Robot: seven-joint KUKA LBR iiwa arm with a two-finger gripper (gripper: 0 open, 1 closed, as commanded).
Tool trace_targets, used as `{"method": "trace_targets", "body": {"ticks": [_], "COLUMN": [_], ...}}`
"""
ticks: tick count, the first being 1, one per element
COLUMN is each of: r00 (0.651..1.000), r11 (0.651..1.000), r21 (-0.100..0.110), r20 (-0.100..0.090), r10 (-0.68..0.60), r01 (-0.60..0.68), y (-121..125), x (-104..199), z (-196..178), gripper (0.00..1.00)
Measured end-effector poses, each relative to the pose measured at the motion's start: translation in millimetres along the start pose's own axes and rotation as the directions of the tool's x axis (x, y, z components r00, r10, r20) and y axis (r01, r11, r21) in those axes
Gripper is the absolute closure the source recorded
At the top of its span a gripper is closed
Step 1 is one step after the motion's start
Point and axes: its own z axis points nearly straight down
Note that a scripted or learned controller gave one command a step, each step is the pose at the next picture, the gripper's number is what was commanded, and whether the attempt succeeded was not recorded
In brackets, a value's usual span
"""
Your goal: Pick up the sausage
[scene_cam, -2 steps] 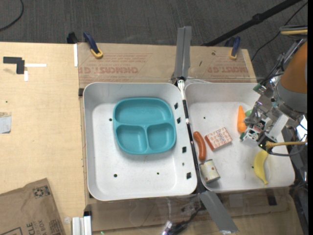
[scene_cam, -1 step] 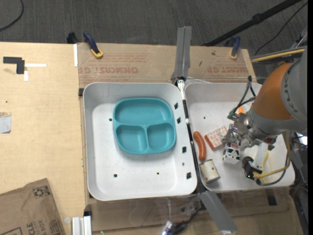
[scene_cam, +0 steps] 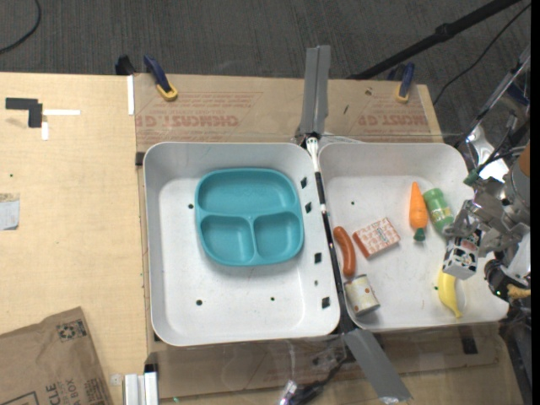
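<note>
Sausage (scene_cam: 344, 251) lies in right bin (scene_cam: 396, 154); teal tray (scene_cam: 250, 217) in left bin (scene_cam: 169, 251).

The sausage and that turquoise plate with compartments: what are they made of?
The sausage looks like toy plastic: an even orange-red, smooth and faintly glossy, though the camera's distance leaves that open. The turquoise plate seems to be moulded plastic with a matte finish: one flat colour and softly rounded dividers.
</note>
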Motion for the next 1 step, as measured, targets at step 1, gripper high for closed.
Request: {"method": "trace_targets", "body": {"ticks": [1], "r00": [0.969], "r11": [0.969], "r21": [-0.002], "r20": [-0.002], "r10": [-0.245], "r01": [0.245], "y": [-17.4], "x": [26.3], "z": [142.0], "gripper": [1.00]}}
